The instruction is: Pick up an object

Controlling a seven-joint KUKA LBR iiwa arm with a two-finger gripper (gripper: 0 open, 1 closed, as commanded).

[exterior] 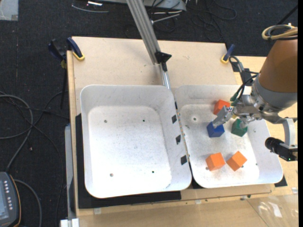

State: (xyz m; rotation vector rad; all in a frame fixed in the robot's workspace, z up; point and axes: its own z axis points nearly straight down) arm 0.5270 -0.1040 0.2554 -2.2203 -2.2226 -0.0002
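Note:
The right bin (265, 176) holds a blue cube (215, 130), a green block (239, 129), an orange block (220, 107) at the back, and two orange cubes (215, 161) (236, 160) near the front. My gripper (230, 120) hangs over the middle of this bin, between the blue cube and the green block. One grey finger (219, 120) reaches down to the blue cube's top right edge; the other finger (242, 124) sits over the green block. The fingers stand apart with nothing between them.
The left bin (92, 126) sits beside the right one, with black clips along their shared wall. A slanted metal rod (144, 25) runs from the top of the view down to the bins' back edge. Clamps grip the bench's back corners.

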